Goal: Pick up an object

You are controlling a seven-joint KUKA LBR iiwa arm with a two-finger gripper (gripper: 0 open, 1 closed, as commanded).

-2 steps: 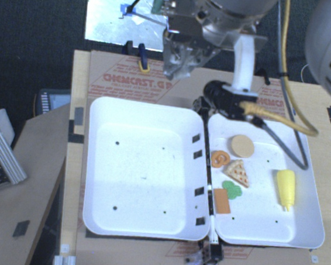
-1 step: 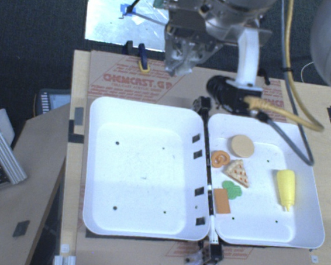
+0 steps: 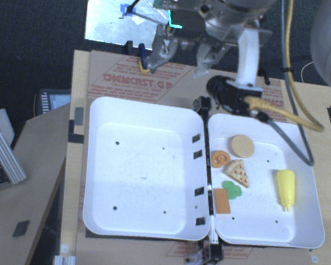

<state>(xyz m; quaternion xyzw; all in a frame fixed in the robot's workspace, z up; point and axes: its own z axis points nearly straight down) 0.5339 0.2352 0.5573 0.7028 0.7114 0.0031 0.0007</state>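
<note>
Camera view, from above at a slant. We found the pincer (image 3: 180,53) raised over the far edge of the bench, beyond both bins, its two fingers (image 3: 161,51) hanging apart with nothing between them. The grey arm (image 3: 243,8) came in from the upper right, and a yellow cable (image 3: 291,115) trailed down past it.

Below and a little to the left of the pincer lay the left bin (image 3: 92,209), its white floor bare. Below and to the right of the pincer lay the right bin (image 3: 313,233), touching the left one along a shared middle rim, and it held all the pieces we logged. Nearest the pincer was a round tan biscuit (image 3: 241,146). Just beside it, toward the middle rim, sat an orange pretzel (image 3: 220,159). Next came a pizza wedge (image 3: 238,173), then a small green leafy piece (image 3: 233,190) touching an orange block (image 3: 221,202) near the rim. A yellow bottle (image 3: 285,188) lay on its side, farthest to the right, well apart from the others.

Every piece rested on the bin floor, well apart from the pincer.
</note>
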